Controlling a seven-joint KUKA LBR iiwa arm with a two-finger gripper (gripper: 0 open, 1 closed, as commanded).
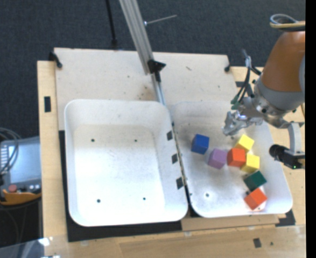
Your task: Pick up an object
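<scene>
The right bin (201,117) holds several small cubes: a blue one (200,143), a purple one (218,158), an orange one (236,157), two yellow ones (246,143) (252,163), a dark green one (254,180) and an orange-red one (255,198). My gripper (232,127) hangs over the right bin's upper part, just left of and above the upper yellow cube. Nothing shows between its fingers. The orange-banded wrist (284,69) rises behind it at the right.
The left bin (120,160) lies beside the right one. A slanted metal rail (139,31) crosses the bench top and ends near the bins' shared edge. A black fitting (284,155) sticks in at the right bin's right side.
</scene>
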